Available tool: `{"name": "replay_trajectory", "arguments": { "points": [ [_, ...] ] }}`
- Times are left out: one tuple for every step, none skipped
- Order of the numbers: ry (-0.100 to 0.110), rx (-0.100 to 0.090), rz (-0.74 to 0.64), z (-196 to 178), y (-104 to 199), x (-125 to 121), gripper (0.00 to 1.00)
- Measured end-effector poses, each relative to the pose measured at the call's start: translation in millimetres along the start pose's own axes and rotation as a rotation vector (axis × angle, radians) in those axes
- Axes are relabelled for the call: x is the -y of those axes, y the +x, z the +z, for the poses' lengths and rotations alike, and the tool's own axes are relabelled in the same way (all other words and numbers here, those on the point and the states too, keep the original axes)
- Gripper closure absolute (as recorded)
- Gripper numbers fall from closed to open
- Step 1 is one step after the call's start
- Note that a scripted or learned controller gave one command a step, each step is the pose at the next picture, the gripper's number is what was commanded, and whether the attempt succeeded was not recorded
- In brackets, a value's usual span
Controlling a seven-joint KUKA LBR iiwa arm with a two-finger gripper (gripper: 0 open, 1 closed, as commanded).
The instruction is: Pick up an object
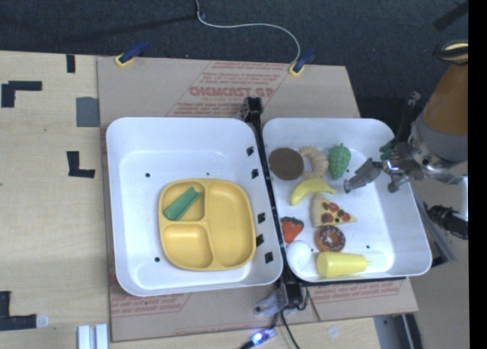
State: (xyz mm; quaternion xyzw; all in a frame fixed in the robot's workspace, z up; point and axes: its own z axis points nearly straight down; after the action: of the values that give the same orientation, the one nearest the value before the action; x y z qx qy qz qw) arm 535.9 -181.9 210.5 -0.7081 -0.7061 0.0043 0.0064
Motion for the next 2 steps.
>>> {"name": "replay_trajectory", "arguments": {
  "points": [
    [-0.013, 0.003, -0.004, -8, 0, -3, 0.00],
    [-0.009, 0.003, -0.004, 37, 0, -7, 0.00]
  ]
}}
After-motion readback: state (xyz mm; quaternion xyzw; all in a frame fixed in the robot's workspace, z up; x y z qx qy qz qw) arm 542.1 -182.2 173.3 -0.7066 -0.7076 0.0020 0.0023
